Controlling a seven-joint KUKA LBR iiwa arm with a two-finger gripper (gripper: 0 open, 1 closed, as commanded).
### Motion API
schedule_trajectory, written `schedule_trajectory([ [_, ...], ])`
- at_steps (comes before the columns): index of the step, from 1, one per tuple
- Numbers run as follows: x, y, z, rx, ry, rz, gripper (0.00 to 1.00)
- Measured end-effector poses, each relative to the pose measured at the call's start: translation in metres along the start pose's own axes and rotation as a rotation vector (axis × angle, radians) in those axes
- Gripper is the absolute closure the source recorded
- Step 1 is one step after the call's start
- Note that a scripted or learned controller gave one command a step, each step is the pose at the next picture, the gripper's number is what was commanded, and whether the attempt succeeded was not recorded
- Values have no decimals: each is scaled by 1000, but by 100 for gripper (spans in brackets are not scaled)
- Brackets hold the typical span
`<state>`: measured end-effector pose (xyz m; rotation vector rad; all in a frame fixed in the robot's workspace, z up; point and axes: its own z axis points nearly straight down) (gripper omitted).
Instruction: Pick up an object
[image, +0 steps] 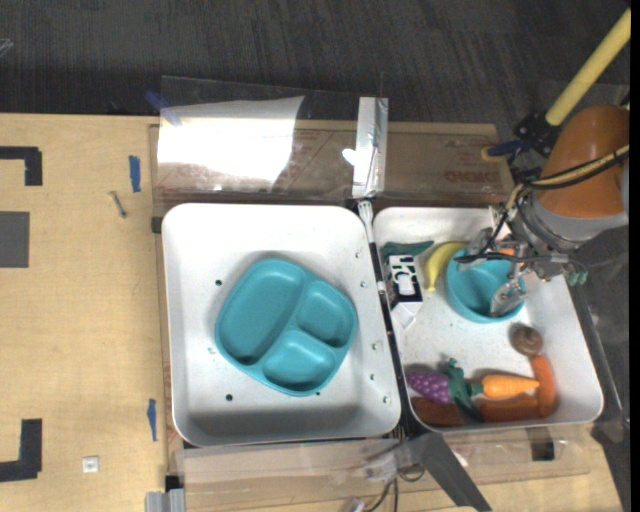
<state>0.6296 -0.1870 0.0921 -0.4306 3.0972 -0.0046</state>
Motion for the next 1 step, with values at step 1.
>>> schedule_trajectory([
  [1,-12,49,-1,0,-2,-5,0],
])
